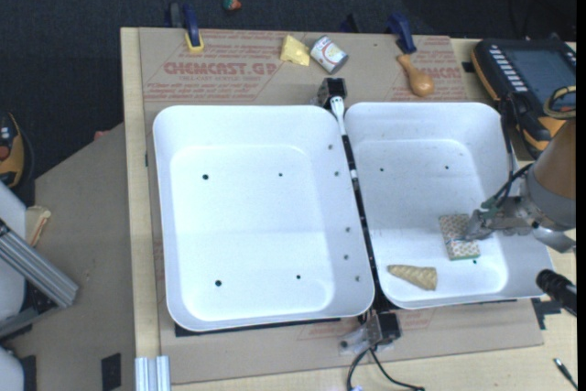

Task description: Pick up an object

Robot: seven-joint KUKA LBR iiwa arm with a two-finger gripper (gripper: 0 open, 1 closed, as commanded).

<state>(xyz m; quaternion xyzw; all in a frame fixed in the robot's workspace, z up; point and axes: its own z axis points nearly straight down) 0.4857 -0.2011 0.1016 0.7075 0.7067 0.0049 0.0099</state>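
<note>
In the right white bin (430, 128), a small square patterned pad (457, 237) lies flat near the right wall. A tan cone-shaped piece (413, 276) rests near the front rim. My gripper (483, 222) is low in this bin, at the pad's upper right corner, seemingly touching it. The grey arm (557, 188) comes in from the right over the bin's rim. I cannot make out how the gripper's tip stands on the pad. The left white bin (183, 133) holds no object.
On the cardboard behind the bins lie a yellow wedge (294, 51), a small white box (329, 54) and an orange wooden piece (417, 78). Blue clamps (191, 25) hold the board. A black pendant (531, 73) sits at the right rear.
</note>
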